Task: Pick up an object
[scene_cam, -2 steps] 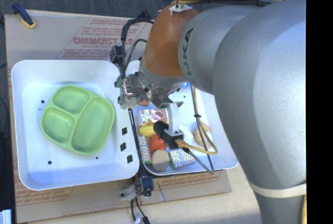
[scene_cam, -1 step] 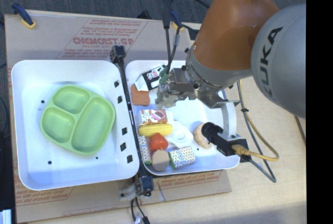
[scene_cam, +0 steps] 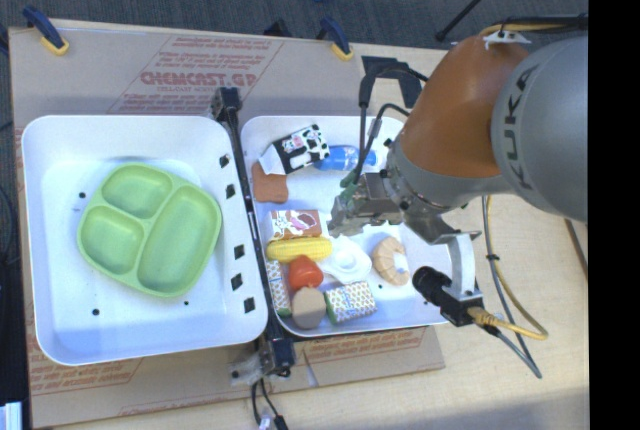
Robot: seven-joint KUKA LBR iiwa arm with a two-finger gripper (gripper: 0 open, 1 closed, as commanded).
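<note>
Crowding jaws (scene_cam: 345,215), corn (scene_cam: 299,249), donut (scene_cam: 391,259), tomato (scene_cam: 305,273)

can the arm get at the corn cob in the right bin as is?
Probably yes. The corn cob lies uncovered, top open, and the hand hangs just up and right of it. The tomato and white piece crowd it, so a clean grasp is less sure.
</note>
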